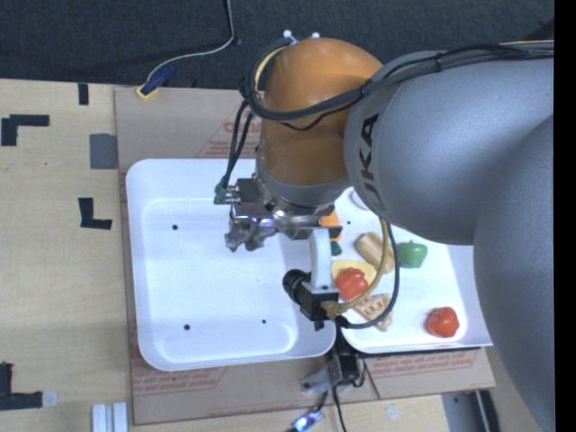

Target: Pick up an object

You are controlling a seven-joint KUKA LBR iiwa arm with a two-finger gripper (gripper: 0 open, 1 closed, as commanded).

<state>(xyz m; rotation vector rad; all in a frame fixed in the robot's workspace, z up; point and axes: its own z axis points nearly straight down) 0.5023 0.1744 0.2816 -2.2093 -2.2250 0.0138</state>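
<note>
Fixed above the bench, looking down at a slant on both white bins: left bin in full, right bin partly behind the arm. Near enough for the arm, reaching in from the right, to loom large.

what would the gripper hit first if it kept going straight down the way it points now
Probably the bare white floor of the left bin. The gripper hangs over that bin pointing down, and nothing lies under it as far as this view shows. Its height above the floor is unclear.
</note>
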